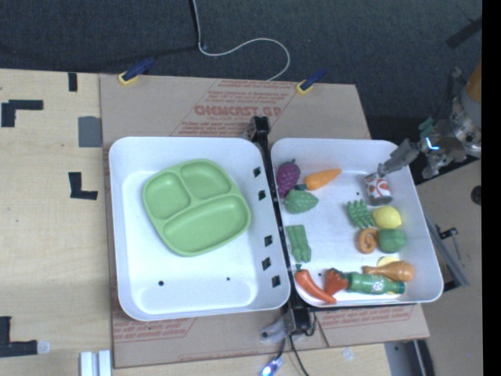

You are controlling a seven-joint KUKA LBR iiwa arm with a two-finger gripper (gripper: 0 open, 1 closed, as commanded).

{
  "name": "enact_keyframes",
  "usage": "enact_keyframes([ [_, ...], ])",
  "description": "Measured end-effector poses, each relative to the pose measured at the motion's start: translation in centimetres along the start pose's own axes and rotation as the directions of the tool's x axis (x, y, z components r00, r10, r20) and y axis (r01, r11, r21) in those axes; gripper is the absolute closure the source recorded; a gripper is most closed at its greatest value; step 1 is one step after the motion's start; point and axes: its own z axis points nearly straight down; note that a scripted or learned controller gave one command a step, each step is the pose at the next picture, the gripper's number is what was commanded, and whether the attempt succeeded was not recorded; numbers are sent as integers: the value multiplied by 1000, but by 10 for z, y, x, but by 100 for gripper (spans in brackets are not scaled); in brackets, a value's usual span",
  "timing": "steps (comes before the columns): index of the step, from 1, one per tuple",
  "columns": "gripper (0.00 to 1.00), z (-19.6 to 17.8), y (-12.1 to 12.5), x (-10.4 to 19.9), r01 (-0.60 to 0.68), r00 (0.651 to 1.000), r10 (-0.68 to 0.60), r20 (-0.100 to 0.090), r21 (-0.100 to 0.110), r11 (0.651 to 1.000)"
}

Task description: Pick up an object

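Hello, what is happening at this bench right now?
A grey robot arm reaches in from the right, and its claw hangs over the right white bin, just above a small red and white can. Plastic toy foods lie around in that bin. A green divided plate lies in the left white bin.

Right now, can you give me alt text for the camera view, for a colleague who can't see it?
The pincer hovers at the right bin's far right edge, above a small can among toy vegetables. A green divided plate lies in the left bin.
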Motion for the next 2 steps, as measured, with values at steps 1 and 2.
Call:
enact_keyframes([
  [1, 0, -184, -35, 46, 4, 1000, -4, 3, -19, 1000],
  [2, 0, -155, -62, 162, 12, 1000, -12, -3, 2, 1000],
])
